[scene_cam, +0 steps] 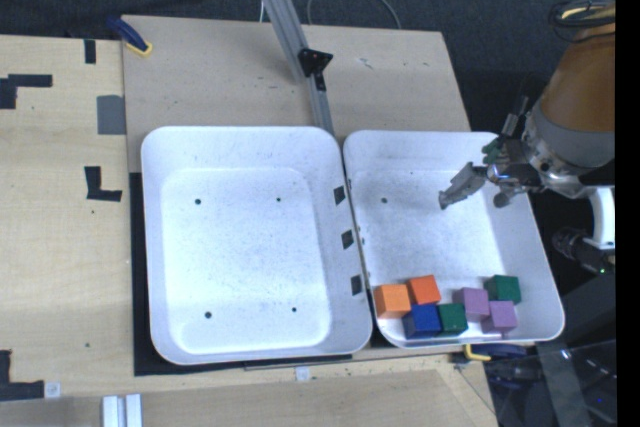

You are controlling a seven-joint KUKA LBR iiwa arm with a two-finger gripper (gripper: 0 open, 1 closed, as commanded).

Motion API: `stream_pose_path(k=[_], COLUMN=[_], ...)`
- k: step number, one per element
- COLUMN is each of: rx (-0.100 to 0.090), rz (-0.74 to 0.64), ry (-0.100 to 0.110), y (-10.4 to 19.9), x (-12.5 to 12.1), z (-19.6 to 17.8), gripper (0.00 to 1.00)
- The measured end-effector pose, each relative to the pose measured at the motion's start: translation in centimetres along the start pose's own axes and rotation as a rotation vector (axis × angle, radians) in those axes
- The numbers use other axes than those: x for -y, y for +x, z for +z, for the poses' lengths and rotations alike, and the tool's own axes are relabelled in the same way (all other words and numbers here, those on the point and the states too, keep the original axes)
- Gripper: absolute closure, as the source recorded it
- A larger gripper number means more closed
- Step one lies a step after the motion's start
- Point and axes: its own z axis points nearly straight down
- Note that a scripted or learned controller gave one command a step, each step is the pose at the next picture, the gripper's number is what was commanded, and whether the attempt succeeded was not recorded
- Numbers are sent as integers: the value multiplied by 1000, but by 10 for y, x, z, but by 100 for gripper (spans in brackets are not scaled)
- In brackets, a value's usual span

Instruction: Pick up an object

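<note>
Pincer (478,190) hangs over right bin (520,245), above clustered coloured blocks (447,304).

Gripper (478,185) sat over the right bin (420,165), near its right wall. Blocks (447,306) were clustered in that bin's near edge, well below the gripper and apart from it. Left bin (240,155) lay to the gripper's left, touching the right bin along their shared rims.

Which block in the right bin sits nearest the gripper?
The dark green block, at the cluster's far right end, closest below the gripper; the others lie farther left or nearer the front.
</note>
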Motion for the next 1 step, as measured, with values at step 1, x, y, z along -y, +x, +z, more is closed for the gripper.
stream_pose_path(k=[1], rx=[-1], rz=[-2], ry=[1], y=[1], x=[0], z=[-10], gripper=[100])
